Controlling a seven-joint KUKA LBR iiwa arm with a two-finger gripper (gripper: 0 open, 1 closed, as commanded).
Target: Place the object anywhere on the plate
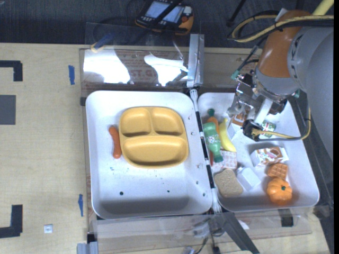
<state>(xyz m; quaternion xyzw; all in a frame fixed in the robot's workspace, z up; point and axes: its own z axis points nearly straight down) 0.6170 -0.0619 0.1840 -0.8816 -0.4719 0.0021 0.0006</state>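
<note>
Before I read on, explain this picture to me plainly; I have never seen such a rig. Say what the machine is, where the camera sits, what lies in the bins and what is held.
This is one camera view, fixed above a bench and looking down at a slant. The grey arm with the orange band, reaching in from the right, is a robot. Its gripper hangs over the right bin. That bin holds toy food: a banana, a green bottle, a bread slice, a waffle and an orange fruit. The left bin holds a yellow divided plate, with an orange sausage beside it, off the plate. I cannot see anything held in the gripper.
</note>
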